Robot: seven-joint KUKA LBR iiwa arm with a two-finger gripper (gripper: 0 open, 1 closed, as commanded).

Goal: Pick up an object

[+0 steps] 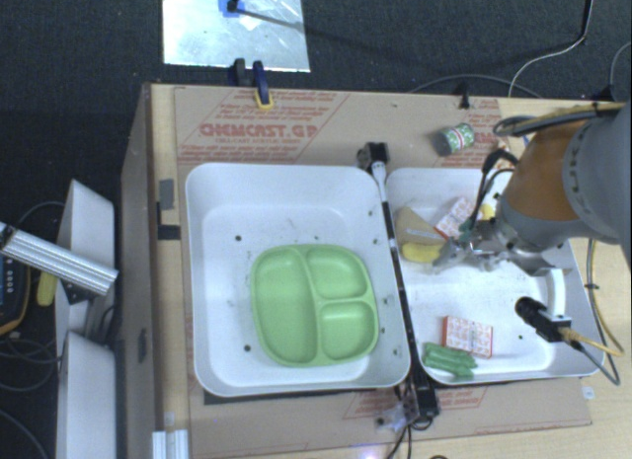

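Seemingly yellow object (pixel 423 250) beside gripper (pixel 456 248)

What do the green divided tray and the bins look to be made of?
Green divided tray: likely molded plastic, matte, with soft rounded compartment edges and even color. Left bin and right bin: probably thin formed plastic, smooth white, slightly glossy, with rounded corners.
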